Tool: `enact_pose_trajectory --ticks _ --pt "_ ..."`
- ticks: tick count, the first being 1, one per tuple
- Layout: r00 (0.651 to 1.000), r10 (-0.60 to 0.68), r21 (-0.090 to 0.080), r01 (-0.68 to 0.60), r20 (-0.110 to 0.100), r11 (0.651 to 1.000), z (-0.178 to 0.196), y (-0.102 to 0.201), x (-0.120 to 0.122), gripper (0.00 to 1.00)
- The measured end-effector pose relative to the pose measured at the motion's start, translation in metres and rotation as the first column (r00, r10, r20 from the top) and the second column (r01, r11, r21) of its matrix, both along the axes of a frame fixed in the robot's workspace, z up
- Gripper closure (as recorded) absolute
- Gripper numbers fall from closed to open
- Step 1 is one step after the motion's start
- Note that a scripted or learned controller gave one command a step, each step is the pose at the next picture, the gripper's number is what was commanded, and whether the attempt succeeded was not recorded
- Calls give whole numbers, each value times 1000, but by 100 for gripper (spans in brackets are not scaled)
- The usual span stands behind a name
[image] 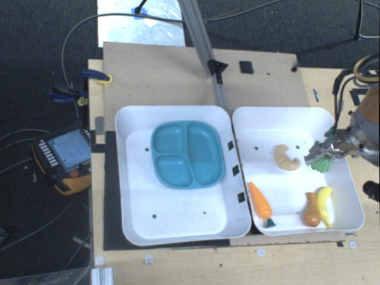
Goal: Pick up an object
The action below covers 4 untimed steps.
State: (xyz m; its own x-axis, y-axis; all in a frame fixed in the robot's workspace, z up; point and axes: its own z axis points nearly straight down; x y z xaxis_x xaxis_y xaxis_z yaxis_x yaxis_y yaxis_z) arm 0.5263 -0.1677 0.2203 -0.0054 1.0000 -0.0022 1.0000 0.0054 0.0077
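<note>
Surface: dark carpet surrounds a brown board (178, 70) that carries two shallow white bins side by side.
Left bin (136, 218): holds a teal divided plate (188, 154), lying flat toward the bin's far half.
Right bin (285, 120): holds the loose items and the arm's tip.
Arm (368, 126): reaches in from the right edge, wrist low over the bin's right wall, tip pointing left and slightly down.
Jaws (319, 154): dark and small; they sit right at a green object (322, 165), but I cannot tell whether they are spread or closed, or whether anything is gripped.
Croissant (287, 158): tan crescent just left of the tip, long axis roughly left to right, open side facing up-right.
Carrot (260, 201): near the bin's left wall, long axis diagonal, green end toward the near edge.
Banana (325, 205): yellow, near the front right corner, long axis running near to far.
Brown item (311, 212): possibly a pear, touching the banana's left side.
</note>
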Motion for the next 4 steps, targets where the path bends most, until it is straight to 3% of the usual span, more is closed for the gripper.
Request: enact_pose_trajectory --ticks 1,4 --pt "1000 0 1 0 -4 1000 9 0 1 100" --pt "1000 5 5 -5 -7 1000 -12 152 -11 100"
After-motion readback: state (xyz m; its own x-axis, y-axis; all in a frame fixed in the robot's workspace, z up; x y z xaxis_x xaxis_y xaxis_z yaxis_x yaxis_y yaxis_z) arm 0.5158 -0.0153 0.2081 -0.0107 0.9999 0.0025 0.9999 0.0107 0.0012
